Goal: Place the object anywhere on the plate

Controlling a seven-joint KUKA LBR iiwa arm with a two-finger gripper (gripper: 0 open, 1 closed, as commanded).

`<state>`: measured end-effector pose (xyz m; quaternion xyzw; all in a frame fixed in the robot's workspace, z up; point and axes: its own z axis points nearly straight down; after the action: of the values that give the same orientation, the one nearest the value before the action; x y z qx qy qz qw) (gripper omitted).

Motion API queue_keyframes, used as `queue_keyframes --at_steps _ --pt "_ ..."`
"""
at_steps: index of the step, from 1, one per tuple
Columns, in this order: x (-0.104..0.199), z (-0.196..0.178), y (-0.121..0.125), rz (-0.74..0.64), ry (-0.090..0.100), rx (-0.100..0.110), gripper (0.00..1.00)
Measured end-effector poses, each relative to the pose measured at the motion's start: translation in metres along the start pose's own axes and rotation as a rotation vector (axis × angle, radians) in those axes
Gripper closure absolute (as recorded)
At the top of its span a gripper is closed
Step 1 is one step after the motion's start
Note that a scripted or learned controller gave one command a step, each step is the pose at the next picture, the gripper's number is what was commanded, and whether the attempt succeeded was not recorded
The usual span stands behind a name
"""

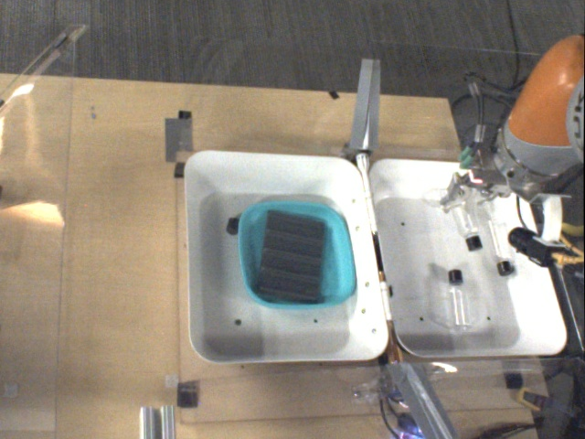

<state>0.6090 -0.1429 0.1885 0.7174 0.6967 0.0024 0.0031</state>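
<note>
1 dark ribbed block [292, 250] lies, apparently flat, inside the blue plate [245, 254]. The gripper [484, 250] hangs well to the right of the plate, over the right bin [539, 337]. I cannot tell whether it is spread or pressed together. Risk: a repeated grasp attempt could drag the block off the plate or shift the plate.

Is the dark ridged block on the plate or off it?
On it: the dark ridged block lies flat inside the teal plate's rim, in the left bin.
</note>
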Motion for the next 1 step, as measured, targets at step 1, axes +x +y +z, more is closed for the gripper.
queue_keyframes --at_steps 1 --pt "0.0825 0.0029 -0.0261 -0.121 0.002 0.003 1.00"
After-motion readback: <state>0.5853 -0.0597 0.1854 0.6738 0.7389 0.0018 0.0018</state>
